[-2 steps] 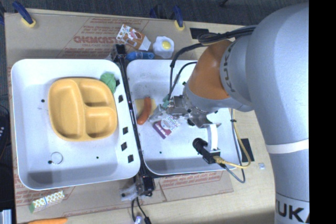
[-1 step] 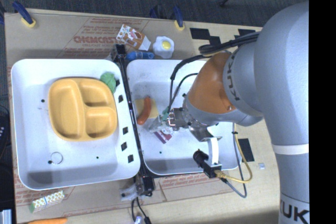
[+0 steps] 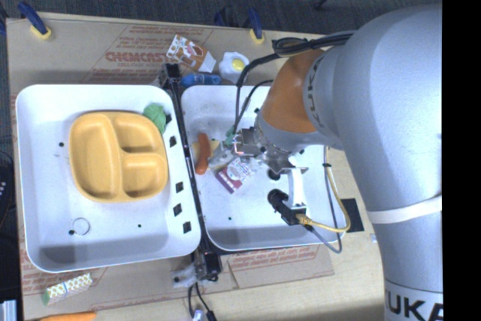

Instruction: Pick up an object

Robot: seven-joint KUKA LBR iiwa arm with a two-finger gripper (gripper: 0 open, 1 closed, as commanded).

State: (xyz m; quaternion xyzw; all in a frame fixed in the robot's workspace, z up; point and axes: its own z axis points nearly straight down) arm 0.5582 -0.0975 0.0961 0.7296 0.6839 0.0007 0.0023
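From above I see my tool (image 3: pixel 239 149) low in the right bin (image 3: pixel 248 233), over a red-and-white packet (image 3: pixel 234 175) near the bin's middle (whether it grips anything, I cannot tell). An orange carrot (image 3: pixel 202 152) lies by the bin's left wall.

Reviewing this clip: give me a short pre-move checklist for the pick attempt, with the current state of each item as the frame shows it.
1. End effector is over the right bin: ok.
2. Candidate objects lie under it, the orange carrot-like piece and the dark red packet: ok.
3. Open or shut state of the end effector: cannot tell, the wrist hides it.
4. An object is held: cannot tell.
5. Left bin contents, the yellow divided tray and green item, are apart from the arm: ok.
6. Yellow cable stays free of the bin objects: ok.
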